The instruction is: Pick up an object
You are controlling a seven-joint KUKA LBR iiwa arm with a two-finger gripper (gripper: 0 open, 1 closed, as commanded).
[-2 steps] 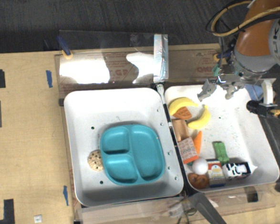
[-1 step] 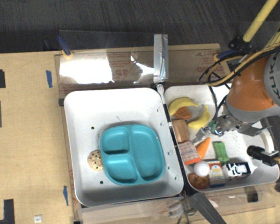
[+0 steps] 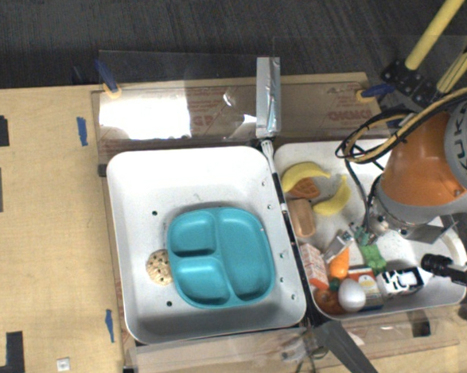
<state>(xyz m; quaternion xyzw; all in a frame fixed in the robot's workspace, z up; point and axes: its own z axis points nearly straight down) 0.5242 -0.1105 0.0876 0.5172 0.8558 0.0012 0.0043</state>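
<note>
A teal divided tray (image 3: 220, 256) is sitting in the left bin (image 3: 129, 181), with a cookie (image 3: 158, 267) touching the tray's left edge. Right of the tray, the arm (image 3: 424, 172) is hanging over a banana (image 3: 312, 176), carrot (image 3: 339, 262) and white egg (image 3: 352, 294).

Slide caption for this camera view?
KUKA arm over the right bin of toy food; teal tray and cookie in the left bin.

Two white bins (image 3: 133, 228); one teal tray (image 3: 220, 256); one cookie (image 3: 159, 267); one banana (image 3: 317, 185); one egg (image 3: 352, 295).
</note>
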